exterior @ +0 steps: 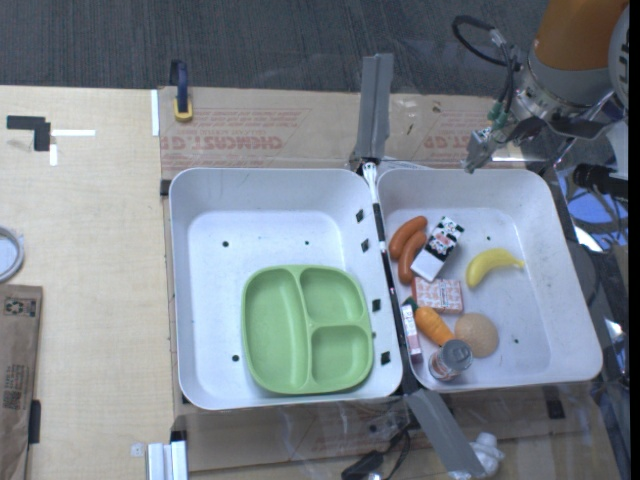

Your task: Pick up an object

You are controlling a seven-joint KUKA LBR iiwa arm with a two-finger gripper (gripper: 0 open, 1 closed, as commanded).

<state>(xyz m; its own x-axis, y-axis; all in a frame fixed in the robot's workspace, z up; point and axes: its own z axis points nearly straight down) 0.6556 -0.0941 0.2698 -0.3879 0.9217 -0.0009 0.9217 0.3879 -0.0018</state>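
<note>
The grey two-finger gripper (482,148), its opening indiscernible, hangs above the right white bin's (560,268) back rim, apart from its contents: one yellow plastic banana (492,265), two orange-red sausages (406,244). The left white bin (200,268) holds one green divided plate (306,328).

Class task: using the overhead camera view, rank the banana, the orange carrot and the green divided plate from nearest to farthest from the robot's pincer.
From the pincer, at the right bin's far edge:
1. Banana, right bin, toward its right side.
2. Orange carrot, right bin, near its front.
3. Green divided plate, left bin.
</note>
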